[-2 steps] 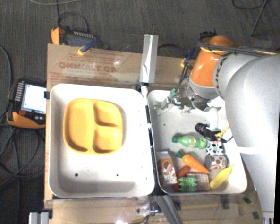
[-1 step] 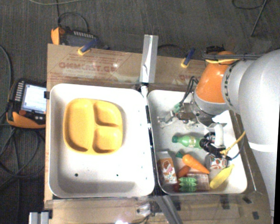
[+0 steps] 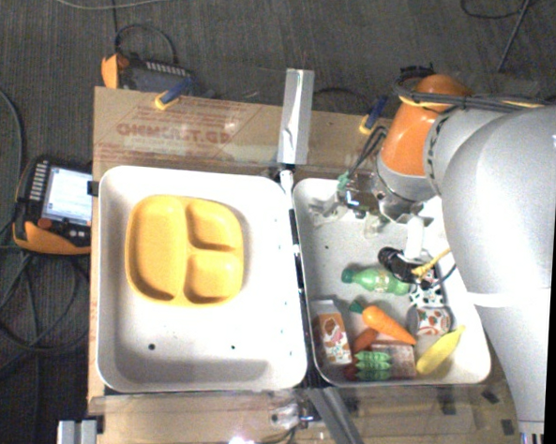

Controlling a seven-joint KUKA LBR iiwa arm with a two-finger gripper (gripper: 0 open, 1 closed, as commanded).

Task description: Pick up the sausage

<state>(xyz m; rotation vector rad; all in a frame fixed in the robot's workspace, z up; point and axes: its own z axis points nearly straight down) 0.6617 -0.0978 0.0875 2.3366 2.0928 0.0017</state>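
Two white bins sit side by side on the tabletop, and the sausage (image 3: 365, 340), as we read it, is the short reddish-brown piece in the right bin (image 3: 305, 229). It lies near the front wall, wedged between a small carton (image 3: 332, 338) and a carrot (image 3: 390, 325). The gripper (image 3: 358, 195) hangs over that bin's far left corner; we cannot tell whether it is released or clenched, and nothing shows in its grasp. From there the sausage lies well apart, almost straight toward the near edge. Its long axis appears to slant, lower-left to upper-right, so we judge the wrist needs turning across that line.
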